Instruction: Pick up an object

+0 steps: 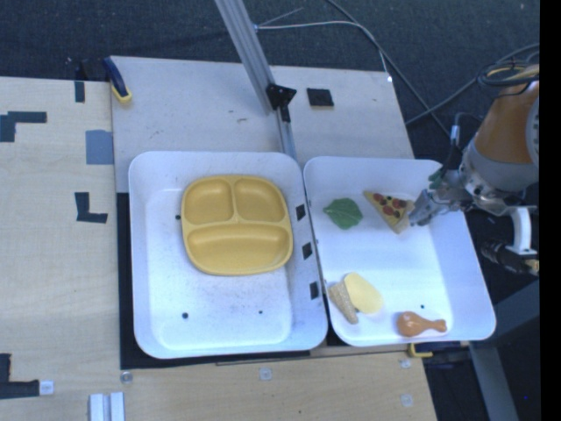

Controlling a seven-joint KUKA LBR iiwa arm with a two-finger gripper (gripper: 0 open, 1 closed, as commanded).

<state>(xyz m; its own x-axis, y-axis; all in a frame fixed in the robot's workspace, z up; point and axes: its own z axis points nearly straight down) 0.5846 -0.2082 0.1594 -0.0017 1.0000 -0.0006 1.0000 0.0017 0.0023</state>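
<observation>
I saw the gripper (pixel 423 210) low in the right bin (pixel 456 261), touching the pizza slice (pixel 389 207); I couldn't tell its state. A green leaf (pixel 344 212) lay beside the slice; a yellow divided plate (pixel 237 224) sat in the left bin (pixel 158 305).

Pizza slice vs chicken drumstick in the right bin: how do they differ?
The pizza slice is a flat triangle with red topping; the chicken drumstick is a rounded orange-brown lump with a narrow end. The pizza slice lies near the bin's far edge, right beside the gripper; the drumstick lies at the near edge, away from it. Both are small toy foods resting in the right bin.
</observation>
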